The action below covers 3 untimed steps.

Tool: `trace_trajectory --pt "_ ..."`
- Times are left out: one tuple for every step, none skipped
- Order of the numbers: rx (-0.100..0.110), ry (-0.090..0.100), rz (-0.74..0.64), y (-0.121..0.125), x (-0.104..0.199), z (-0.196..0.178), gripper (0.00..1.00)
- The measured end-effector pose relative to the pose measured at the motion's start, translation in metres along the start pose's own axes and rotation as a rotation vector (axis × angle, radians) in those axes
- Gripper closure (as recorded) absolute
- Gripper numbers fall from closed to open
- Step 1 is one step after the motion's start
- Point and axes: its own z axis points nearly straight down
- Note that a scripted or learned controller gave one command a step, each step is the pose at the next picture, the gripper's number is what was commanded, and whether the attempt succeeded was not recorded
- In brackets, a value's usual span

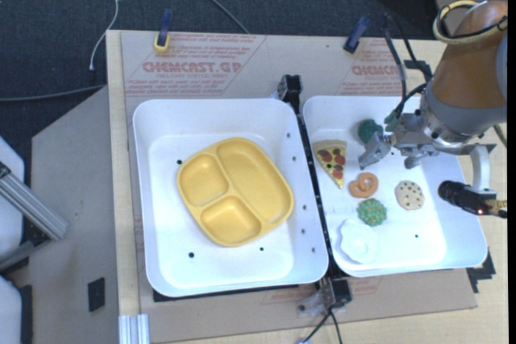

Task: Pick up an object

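1. Table (201,64): a tan board carrying two white bins; it reads "CHEMCAST GP" in red, twice, above the bins.
2. Left bin (153,173): holds a yellow divided plate (234,189) with three compartments.
3. Right bin (459,246): taken as landmark. It holds the small toy foods, all loose and apart.
4. Arm (468,84): reaches over the right bin's upper right part.
5. Claw (393,151): hangs over the right bin's upper middle, with its two grey fingers spread and nothing between them.
6. Candidate things, within the right bin: pizza slice (331,161) at its left side; orange ring (364,185) near its centre; cookie (409,195) right of centre; green broccoli-like piece (372,212) below centre; white piece (357,240) at the lower left; dark green piece (368,129) near the top, just left of the claw.
7. Handling, as judged: all appear light, stiff plastic, possibly slippery. The flat pieces would best be taken across their edges; the green lump across its body.
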Motion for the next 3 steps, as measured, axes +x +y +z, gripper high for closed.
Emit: trace_trajectory --pt "-0.014 -0.002 -0.003 0.003 0.0 -0.007 0.0" --pt "-0.01 -0.001 -0.001 0.008 -0.005 0.038 0.0" --pt "-0.01 -0.001 -0.002 0.008 0.0 0.1 0.0"
